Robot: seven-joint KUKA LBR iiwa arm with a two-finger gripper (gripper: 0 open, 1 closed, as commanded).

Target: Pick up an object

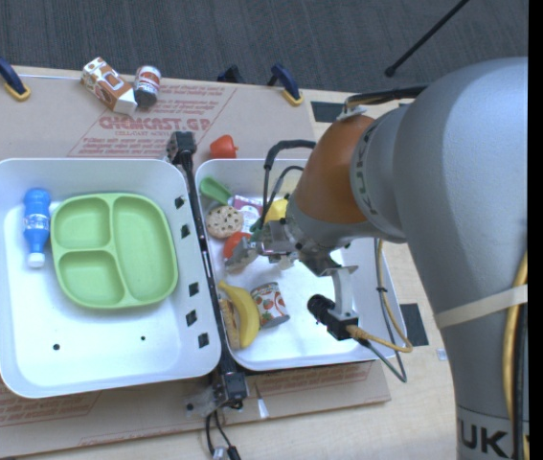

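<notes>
My gripper (252,248) is down in the right bin (295,351), near its left-middle, with the grey arm and its orange band (333,175) covering much of the bin's right half. A small red object (235,249) lies right at the gripper's tip; whether it is held cannot be seen. Just above it are a round cookie (223,221), a green piece (215,190), a pink wrapper (248,202) and a yellow item (277,209). Below the gripper lie a banana (243,316) and a small printed can (270,302).
The left bin (22,353) holds a green divided plate (115,249) and a blue bottle (36,223). On the cardboard behind the bins sit a red pepper (223,147), a small can (147,84) and a carton (105,82). A black cable (343,326) loops over the right bin.
</notes>
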